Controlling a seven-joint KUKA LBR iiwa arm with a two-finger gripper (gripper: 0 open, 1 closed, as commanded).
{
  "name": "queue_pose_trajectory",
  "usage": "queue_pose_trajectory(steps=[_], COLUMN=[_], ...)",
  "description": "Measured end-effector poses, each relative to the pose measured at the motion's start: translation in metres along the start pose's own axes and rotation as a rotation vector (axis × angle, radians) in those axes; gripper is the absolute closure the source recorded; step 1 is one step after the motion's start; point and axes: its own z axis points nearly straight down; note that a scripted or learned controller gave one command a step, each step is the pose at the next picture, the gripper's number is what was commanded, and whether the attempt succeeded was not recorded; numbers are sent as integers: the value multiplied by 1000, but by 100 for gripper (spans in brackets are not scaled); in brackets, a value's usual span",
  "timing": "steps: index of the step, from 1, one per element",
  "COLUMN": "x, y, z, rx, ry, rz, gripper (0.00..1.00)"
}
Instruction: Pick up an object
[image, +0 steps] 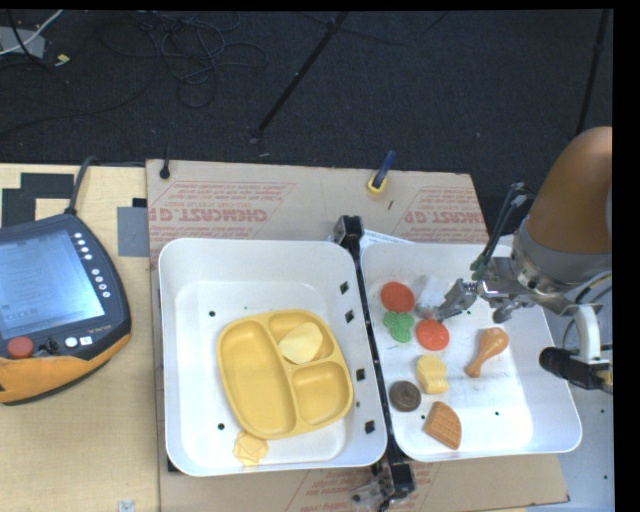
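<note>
The right bin (545, 425) holds several toy foods: a red round piece (398, 296), a green piece (400, 326), a second red round piece (432, 335), a tan drumstick (487, 350), a yellow block (432, 375), a brown disc (405, 396) and an orange wedge (442, 425). My gripper (472, 306) hangs over the upper middle of this bin, just right of the red pieces and above the drumstick. It looks open, with nothing between its fingers.
In the left bin (190, 300) lies a yellow divided tray (262, 385) with a pale yellow piece (300, 345) in one compartment. A small yellow piece (250, 448) sits by the bin's front wall. A control pendant (55, 300) rests on the far left.
</note>
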Motion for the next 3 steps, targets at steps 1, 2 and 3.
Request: queue_pose_trajectory(steps=[1,2,3], x=[21,25,35], y=[7,-72,-37], z=[136,130,130], rx=[2,6,-1], ry=[0,2,0], rz=[-3,0,-1], gripper=[0,0,0])
